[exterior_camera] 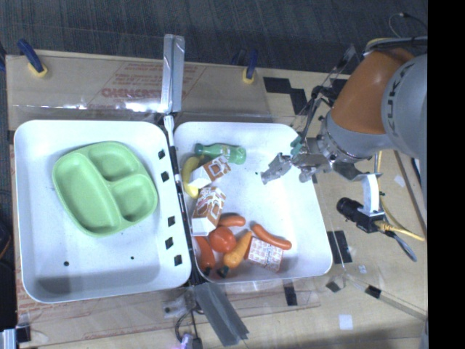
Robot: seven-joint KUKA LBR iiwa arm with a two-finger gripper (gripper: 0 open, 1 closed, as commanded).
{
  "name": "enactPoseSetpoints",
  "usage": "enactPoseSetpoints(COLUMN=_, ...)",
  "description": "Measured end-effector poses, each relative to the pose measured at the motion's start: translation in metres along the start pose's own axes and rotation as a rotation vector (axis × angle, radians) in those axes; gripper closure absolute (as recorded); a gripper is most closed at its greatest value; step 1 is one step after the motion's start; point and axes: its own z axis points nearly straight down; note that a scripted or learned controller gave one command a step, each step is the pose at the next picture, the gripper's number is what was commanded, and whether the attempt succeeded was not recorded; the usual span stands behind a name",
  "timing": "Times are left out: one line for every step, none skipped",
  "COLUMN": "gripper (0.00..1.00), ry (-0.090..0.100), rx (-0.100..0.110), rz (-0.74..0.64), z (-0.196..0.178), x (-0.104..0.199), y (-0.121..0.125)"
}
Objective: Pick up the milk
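A white and brown gable-top carton point(208, 203), which looks like the milk, lies in the left half of the right bin point(309, 217). A smaller carton of similar colours point(217, 169) lies just above it. My gripper point(276, 169) hangs over the upper middle of the right bin, to the right of both cartons and apart from them. Nothing shows in its grasp. The grey arm with its orange band point(370, 100) reaches in from the right.
Around the cartons lie a green bottle point(218, 152), a banana point(189, 174), a tomato point(221, 238), a carrot point(240, 249), sausages point(270, 236) and a red-and-white box point(264, 254). The left bin holds a green divided plate point(105, 187). A black cable fitting point(360, 215) sits right of the bin.
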Motion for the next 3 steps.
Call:
enactPoseSetpoints(gripper=1.0, ry=0.001, rx=0.002, rz=-0.006, z=-0.01, x=0.001, y=0.001)
enactPoseSetpoints(gripper=1.0, ry=-0.002, rx=-0.004, rz=-0.083, z=-0.033, x=0.038, y=0.008)
enactPoseSetpoints(gripper=1.0, ry=-0.002, rx=-0.003, rz=-0.115, z=-0.04, x=0.143, y=0.028)
